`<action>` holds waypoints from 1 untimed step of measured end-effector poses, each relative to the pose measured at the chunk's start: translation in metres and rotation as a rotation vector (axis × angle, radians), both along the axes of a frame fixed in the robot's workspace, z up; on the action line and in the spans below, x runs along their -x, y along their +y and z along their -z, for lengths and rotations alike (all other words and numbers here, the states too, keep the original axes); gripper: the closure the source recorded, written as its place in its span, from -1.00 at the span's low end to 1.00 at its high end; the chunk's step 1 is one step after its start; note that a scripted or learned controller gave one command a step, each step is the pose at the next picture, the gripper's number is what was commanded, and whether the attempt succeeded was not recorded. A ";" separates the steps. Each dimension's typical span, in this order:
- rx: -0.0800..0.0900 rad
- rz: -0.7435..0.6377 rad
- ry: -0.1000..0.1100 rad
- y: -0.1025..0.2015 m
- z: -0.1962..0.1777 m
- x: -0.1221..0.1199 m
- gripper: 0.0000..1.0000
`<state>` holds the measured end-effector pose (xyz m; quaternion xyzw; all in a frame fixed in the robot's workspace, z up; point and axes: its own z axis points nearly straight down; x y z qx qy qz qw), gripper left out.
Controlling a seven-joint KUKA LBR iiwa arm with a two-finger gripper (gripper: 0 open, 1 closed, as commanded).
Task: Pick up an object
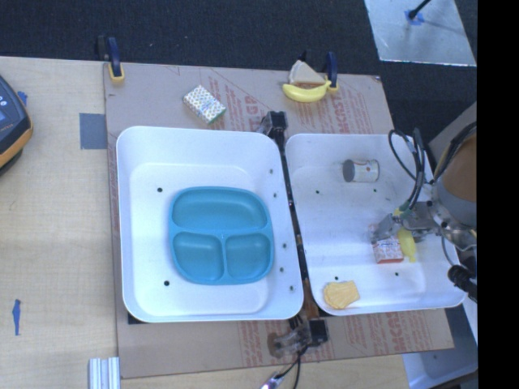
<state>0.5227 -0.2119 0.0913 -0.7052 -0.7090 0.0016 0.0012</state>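
Observation:
In the right bin [324, 217] lie a small grey can [360, 170] on its side near the back, a tan cracker-like piece [341, 294] at the front, and a red and white packet [389, 251] with a yellow item [408, 247] touching it on the right. My gripper [395, 227] comes in from the right and sits low, just above the packet's back edge. The view is too small to tell whether it touches the packet. The grey arm with cables [422, 177] rises behind it.
The left bin [138, 217] holds a blue divided plate [220, 235]. Behind the bins on the cardboard lie a toy banana [306, 93], a sandwich slice [306, 73] and a small patterned box [203, 104]. A clamp [276, 124] sits between the bins.

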 end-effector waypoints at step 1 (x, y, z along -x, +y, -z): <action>0.002 -0.004 0.000 -0.001 -0.012 0.000 1.00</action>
